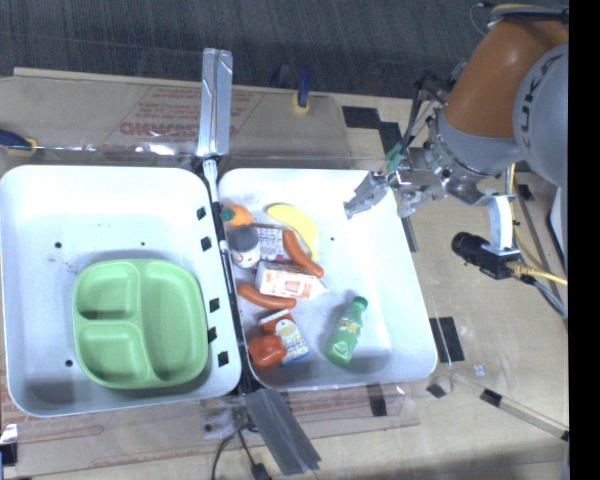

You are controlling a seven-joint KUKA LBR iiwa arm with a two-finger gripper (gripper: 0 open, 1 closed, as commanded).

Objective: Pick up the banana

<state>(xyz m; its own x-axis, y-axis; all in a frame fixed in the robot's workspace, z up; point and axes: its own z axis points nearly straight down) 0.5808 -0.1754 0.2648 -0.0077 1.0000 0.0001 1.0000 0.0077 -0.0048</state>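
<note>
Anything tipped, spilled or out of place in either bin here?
Nothing spilled. The green bottle lies on its side in the right bin, and the banana sits in a jumble along the divider. The green tray sits flat.

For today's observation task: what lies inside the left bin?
A green plate with three compartments lies on the left bin's floor. The floor beneath the plate is covered.

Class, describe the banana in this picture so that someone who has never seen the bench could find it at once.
Start at the right-hand white bin, where the food items lie piled against its left wall. The banana lies at the far end of that pile, just beyond an orange sausage-shaped piece. It is the one plain yellow, curved item there.
</note>
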